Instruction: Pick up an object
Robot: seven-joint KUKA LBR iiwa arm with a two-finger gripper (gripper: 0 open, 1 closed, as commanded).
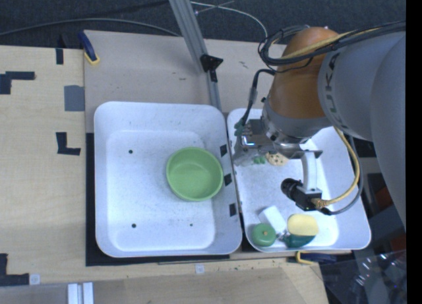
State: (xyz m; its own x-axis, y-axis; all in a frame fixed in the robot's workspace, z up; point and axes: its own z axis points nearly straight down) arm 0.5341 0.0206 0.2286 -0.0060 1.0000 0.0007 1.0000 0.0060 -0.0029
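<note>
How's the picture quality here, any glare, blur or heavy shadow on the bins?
Camera view: lighting is even and soft; the green bowl in the left bin looks reasonably sharp and casts only a faint shadow. The right bin shows bright, slightly washed-out white. The arm looms large and a little soft, shading the end effector, whose details are murky.

A robotics lab: taped wooden bench (39, 164), two white bins (112, 164), loose cables (224, 9), metal pole (188, 22).

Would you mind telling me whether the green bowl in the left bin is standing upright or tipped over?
Upright. The green bowl shows its full round rim and hollow inside facing up, resting on the floor of the left bin.
</note>
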